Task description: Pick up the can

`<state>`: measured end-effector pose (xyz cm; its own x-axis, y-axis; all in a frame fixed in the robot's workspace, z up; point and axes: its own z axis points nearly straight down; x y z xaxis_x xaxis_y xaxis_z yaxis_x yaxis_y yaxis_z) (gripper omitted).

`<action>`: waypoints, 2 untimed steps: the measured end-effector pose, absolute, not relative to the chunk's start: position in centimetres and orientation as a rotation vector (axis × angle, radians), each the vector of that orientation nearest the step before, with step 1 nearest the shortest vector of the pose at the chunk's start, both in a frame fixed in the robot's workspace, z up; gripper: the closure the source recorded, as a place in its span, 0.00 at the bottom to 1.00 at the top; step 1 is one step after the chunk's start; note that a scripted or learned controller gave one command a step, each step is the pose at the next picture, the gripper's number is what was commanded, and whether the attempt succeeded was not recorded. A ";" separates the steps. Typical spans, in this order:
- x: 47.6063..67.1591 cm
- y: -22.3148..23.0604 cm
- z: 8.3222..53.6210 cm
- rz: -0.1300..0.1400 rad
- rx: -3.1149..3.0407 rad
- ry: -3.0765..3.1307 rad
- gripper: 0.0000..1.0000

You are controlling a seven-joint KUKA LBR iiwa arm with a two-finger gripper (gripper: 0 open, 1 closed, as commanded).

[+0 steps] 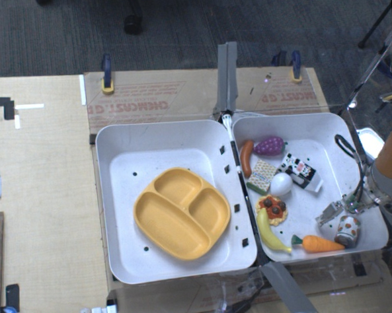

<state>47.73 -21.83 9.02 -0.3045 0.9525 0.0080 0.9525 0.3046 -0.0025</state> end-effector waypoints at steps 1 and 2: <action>47.7 -21.8 9.0 -0.004 -1.848 -2.531 0.00; 47.7 -21.8 9.0 -0.004 -1.848 -2.531 0.00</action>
